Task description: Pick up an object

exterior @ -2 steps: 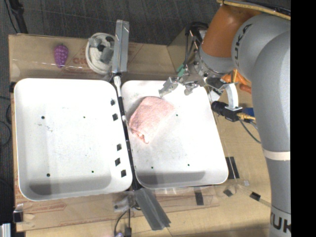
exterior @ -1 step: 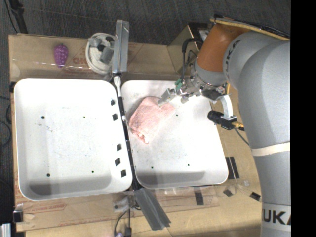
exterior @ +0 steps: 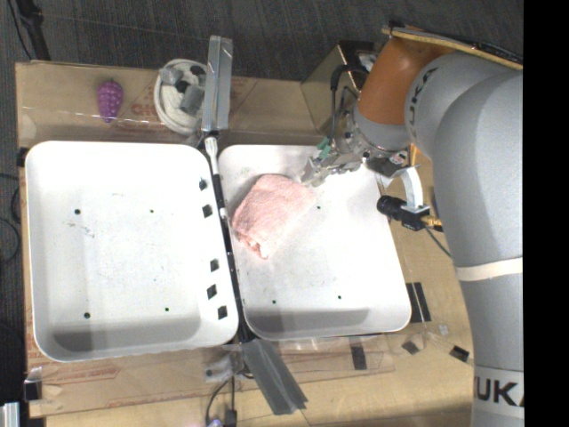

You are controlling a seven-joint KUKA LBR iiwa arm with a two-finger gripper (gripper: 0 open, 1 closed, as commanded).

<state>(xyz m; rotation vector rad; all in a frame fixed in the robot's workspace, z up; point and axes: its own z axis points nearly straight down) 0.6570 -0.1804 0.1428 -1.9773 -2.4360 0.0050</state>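
A pink folded cloth [exterior: 269,212] lies in the right bin [exterior: 356,274], in its upper left part near the divider between the bins. My gripper [exterior: 316,171] hangs low over the back of this bin, right at the cloth's upper right corner. Nothing shows as lifted; the cloth rests flat on the bin floor. The grey arm with its orange band [exterior: 391,83] comes in from the right, above the bin's back right corner.
The left bin [exterior: 116,247] sits beside the right one. Behind the bins on the bench are a small purple object [exterior: 110,99], a white ring-shaped object [exterior: 180,94] and an upright metal bar [exterior: 218,78]. A black fitting [exterior: 402,210] juts out at the right bin's right rim.
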